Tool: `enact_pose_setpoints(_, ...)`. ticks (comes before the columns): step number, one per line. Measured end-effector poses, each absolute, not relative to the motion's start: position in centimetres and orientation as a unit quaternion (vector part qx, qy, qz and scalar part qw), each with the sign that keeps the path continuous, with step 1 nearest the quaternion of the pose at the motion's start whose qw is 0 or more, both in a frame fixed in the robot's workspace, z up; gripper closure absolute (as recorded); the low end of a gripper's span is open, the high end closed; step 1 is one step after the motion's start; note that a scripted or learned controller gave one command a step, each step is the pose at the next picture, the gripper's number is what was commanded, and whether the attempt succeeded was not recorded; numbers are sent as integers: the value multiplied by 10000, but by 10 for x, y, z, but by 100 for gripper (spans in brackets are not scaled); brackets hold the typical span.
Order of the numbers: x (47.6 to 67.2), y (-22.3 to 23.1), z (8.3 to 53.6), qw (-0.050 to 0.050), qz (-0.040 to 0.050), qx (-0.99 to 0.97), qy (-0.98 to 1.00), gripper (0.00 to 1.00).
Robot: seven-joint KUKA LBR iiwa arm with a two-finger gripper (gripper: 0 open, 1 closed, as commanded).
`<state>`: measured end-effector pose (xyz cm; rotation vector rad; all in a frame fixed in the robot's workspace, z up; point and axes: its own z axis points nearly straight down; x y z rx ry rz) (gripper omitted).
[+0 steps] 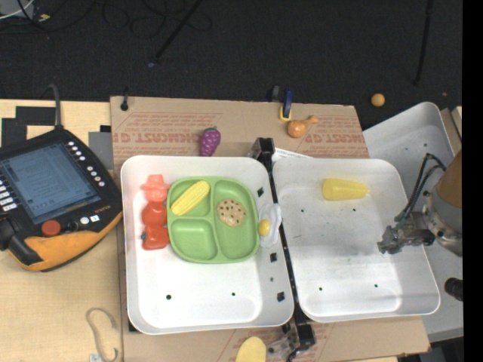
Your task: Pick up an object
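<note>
White plastic bins sit side by side on the bench, and the picking has not yet produced any result that I can see. In the right bin (355, 277) lies one yellow corn-shaped toy (345, 189), near the far wall, alone and untouched. The gripper (394, 240) is over the right edge of this same bin, well apart from the yellow toy, and nothing can be seen in it; whether it is released or clenched I cannot tell, because it looks small and dark here. The left bin (196, 292) holds a green divided plate (200, 241) with a corn cob (189, 197) and a cookie (232, 213) in its compartments, and a red figure (155, 217) just beside the plate. As I judge it, the whole work is left: to reach an object, close on it and lift it.
</note>
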<state>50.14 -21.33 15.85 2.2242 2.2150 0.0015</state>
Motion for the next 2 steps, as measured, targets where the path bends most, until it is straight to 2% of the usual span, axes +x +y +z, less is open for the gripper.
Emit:
enact_pose_setpoints(1,497,-206,215,11,8,7073,7069,100)
enact_pose_setpoints(2,497,-207,228,0,2,7072,7070,100)
